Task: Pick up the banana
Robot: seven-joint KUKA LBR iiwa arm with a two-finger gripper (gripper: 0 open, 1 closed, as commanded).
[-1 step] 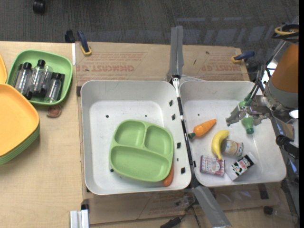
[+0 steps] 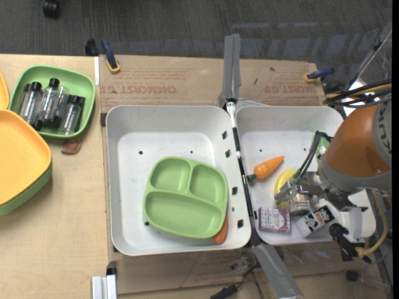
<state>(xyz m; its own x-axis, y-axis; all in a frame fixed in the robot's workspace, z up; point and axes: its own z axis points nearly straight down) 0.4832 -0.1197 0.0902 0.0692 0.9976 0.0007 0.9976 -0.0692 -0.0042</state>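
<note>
The banana [image 2: 285, 179] is a small yellow piece in the right bin [image 2: 274, 120], just right of an orange carrot [image 2: 269, 167]. Only its upper left part shows; the rest is hidden under the gripper. The gripper [image 2: 293, 195] hangs low over the bin, right at the banana's lower end, with the grey and orange arm [image 2: 361, 151] reaching in from the right. Whether the banana is in its grasp cannot be made out.
A pink packet [image 2: 273, 218] and a black-and-white packet [image 2: 318, 218] lie near the right bin's front wall. A green divided plate [image 2: 186, 197] sits in the left bin [image 2: 124, 167]. A green tray of bottles [image 2: 53, 101] and orange plates [image 2: 22, 161] are at far left.
</note>
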